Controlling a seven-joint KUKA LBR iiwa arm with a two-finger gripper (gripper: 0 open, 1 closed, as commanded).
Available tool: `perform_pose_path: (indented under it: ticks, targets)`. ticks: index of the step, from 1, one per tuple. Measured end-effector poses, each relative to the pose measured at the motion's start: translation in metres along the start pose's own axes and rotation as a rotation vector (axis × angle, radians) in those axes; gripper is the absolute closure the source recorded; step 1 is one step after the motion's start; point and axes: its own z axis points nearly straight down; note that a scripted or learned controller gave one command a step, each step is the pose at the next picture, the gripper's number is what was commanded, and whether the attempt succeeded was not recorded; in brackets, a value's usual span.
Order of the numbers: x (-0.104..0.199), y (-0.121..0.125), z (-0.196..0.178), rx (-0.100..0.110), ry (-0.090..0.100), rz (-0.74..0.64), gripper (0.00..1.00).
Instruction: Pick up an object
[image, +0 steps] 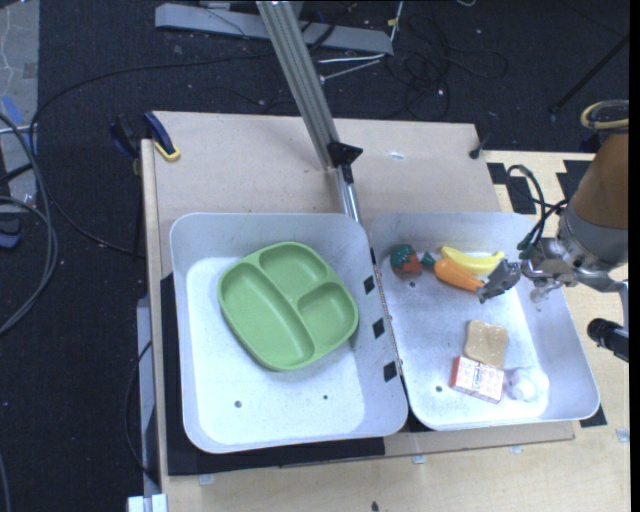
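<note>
Camera view: two white bins sit side by side on the table (250, 150). The left bin (200, 400) holds a green divided plate (288, 305). The right bin (570, 360) holds a tomato (405, 260), a carrot (458, 276) and a banana (472, 259) near its far edge, with a tan sponge (487, 343), a red-and-white box (476, 379) and a pale small object (524, 384) nearer the front. The arm (605, 200) enters from the right; its gripper (515, 275) hangs over the right bin, just beside the carrot and banana. Whether it is spread or closed cannot be told, and nothing is visibly held.
</note>
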Motion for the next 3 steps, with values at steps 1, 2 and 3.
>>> perform_pose_path:
  ticks: [1,2,3]
  targets:
    - [0.001,0.003,-0.008,-0.013,-0.003,-0.004,0.00]
    - [0.001,-0.007,0.048,-0.008,-0.001,-0.001,0.00]
    - [0.001,-0.005,0.094,-0.015,-0.005,-0.001,0.00]
